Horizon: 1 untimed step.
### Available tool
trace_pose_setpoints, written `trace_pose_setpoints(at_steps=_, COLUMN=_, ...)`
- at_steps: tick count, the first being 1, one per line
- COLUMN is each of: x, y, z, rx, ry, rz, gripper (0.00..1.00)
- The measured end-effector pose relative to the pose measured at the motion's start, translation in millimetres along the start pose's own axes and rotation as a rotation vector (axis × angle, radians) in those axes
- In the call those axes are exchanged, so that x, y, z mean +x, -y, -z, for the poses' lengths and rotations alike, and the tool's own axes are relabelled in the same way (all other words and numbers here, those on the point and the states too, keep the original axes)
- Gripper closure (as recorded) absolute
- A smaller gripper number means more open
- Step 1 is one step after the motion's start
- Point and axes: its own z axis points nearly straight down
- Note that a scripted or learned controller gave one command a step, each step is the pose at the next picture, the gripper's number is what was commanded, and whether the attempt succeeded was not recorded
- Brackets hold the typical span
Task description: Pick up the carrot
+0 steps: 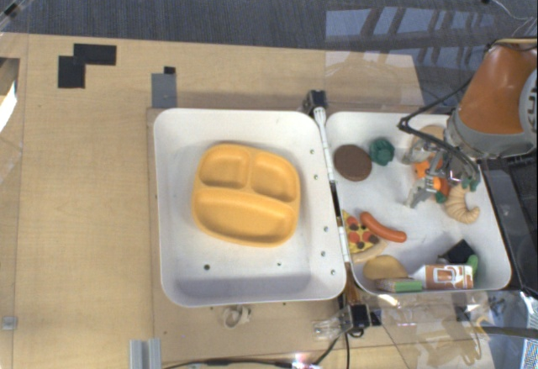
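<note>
Lower right of the frame: the right white bin's near rim [437, 290] crowds a bottle [447, 276] and pizza slice [360, 234]. Mid-bin, a croissant [461, 206] lies just right of the small orange carrot [432, 185], which looks unlifted; the grasp remains. The hand [430, 181] hovers at it, grip state indeterminable. Far corner holds a brown disc [352, 162]; open floor lies between.

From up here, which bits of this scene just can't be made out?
- pincer: small and cluttered, so whether it grips anything is unclear.
- carrot: an orange bit shows at the pincer, too small to confirm.
- croissant: its upper end is hidden by the pincer.
- bottle: the label is too small to read.
- arm: cut off by the right edge.
</note>
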Motion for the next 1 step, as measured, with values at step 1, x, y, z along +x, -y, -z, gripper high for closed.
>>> trace_pose_setpoints(at_steps=1, x=-13.8, y=15.2, z=0.5, rx=0.000, ry=0.002, rz=-0.305, gripper=0.00)
